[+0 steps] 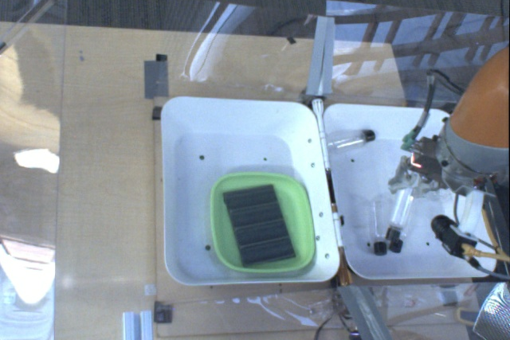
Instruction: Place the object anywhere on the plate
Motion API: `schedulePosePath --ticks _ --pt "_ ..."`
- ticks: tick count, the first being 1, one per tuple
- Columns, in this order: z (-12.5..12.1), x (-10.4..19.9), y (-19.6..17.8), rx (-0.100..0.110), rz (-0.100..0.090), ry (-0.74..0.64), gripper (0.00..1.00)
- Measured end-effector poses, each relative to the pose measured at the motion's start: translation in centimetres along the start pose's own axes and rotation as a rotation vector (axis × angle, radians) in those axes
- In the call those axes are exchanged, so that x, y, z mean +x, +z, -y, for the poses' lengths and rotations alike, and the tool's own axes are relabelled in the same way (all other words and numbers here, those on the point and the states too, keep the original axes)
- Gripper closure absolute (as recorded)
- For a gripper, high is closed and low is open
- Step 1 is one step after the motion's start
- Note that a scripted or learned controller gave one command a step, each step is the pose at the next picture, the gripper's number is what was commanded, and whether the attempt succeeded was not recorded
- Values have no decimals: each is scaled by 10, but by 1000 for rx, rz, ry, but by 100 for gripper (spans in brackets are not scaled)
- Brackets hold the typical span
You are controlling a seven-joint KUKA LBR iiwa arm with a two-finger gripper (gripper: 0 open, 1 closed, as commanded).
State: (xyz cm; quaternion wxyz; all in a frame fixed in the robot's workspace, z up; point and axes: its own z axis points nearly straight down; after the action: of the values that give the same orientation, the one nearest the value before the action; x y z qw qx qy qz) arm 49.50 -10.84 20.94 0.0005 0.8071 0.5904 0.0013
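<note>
A green plate [296,199] lies in the left bin [183,171], toward its front. On the plate rests a dark grey ribbed rectangular block [257,224], lying flat and slightly turned. My gripper [387,245] hangs low over the front of the right bin [358,267], well to the right of the plate and apart from the block. Nothing shows at its black tips. A small clear tube with a dark cap [353,140] lies at the back left of the right bin, away from the gripper.
The arm's grey wrist and orange band [478,123] cover the right side of the right bin. Black cables [454,235] trail near the gripper. A raised divider [327,187] separates the two bins. A grey metal post [321,60] stands behind them.
</note>
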Motion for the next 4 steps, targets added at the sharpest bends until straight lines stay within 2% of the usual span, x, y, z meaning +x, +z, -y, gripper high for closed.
schedulePosePath --ticks 1,2,3,4 --pt "29 70 26 1 0 -248 100" --pt "49 129 26 1 0 -350 100" --pt "76 213 23 2 0 -429 100" --pt "76 213 23 2 0 -429 0"
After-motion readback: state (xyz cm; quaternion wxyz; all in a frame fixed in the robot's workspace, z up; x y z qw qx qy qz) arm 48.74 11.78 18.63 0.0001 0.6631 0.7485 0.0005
